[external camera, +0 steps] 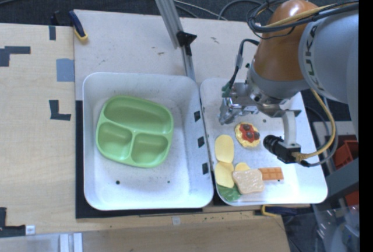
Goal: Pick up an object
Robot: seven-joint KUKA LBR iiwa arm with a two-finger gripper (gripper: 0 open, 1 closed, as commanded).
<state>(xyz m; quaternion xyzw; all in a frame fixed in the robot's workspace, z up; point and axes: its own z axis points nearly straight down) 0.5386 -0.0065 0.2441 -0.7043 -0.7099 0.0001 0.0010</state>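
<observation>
Camera view: hand (228, 112) low over right bin (312, 189), finger state cannot be told. Toy food pieces — pizza slice (247, 133), yellow pieces (224, 149), bread (249, 181) — lie unlifted beside it. Pick not yet done.

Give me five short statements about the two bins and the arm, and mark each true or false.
1. The green plate lies in the left bin. True.
2. The plate has a single compartment. False: it is divided into three.
3. The food pieces lie in the right bin. True.
4. The hand hangs over the left bin. False: it is over the right bin's upper left part, above the round piece with red topping.
5. The toast lies on the green plate. False: it lies in the right bin, beside the orange piece.
</observation>
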